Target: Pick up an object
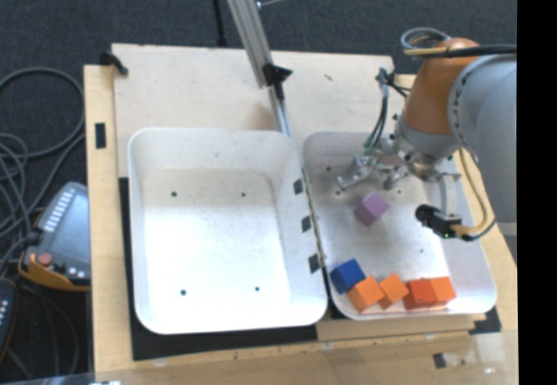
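- Sitting alone mid-floor of the right bin (487, 287), the purple cube (371, 208) is tilting slightly, with open floor on every side.
- Lining the front wall: one blue cube (347, 273) and four orange cubes (406, 291), five in all.
- The hand (372, 172) is hovering just behind the purple cube, fingers spread, gripping nothing.
- The left bin (144, 157) is lying alongside.

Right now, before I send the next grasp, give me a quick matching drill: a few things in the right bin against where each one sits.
Things:
1. purple cube
2. blue cube
3. claw

Places:
A. near edge of the right bin, left end of the row of blocks
B. middle of the right bin, alone
C. just above the purple cube, toward the far side

Pairs: 1-B, 2-A, 3-C
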Available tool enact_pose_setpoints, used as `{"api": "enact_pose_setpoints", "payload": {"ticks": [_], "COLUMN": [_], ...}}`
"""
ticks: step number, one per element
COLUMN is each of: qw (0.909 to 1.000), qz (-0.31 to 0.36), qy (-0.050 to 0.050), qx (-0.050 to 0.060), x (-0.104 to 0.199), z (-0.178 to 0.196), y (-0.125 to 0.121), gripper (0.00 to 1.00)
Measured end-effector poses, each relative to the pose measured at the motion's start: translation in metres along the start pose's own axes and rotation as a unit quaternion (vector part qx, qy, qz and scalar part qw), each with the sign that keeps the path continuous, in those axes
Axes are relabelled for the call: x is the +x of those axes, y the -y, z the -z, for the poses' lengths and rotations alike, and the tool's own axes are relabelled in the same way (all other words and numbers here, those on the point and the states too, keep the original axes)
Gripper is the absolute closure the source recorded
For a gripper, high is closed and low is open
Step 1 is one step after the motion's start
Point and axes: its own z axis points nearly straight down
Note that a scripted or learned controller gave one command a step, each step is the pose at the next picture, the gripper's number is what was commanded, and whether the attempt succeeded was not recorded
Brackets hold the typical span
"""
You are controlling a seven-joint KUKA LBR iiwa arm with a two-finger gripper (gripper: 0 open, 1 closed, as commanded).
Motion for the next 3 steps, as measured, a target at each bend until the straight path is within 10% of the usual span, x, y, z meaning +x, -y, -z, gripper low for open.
{"api": "enact_pose_setpoints", "payload": {"ticks": [1,2,3], "qw": [1.0000,1.0000,1.0000], "qz": [0.001,-0.002,0.007], "qy": [0.001,0.001,-0.002], "qx": [0.000,-0.001,-0.001], "x": [0.027,0.025,0.155], "z": [-0.009,0.000,0.092], "y": [0.054,0.053,0.052], "gripper": [0.00,1.00,1.00]}}
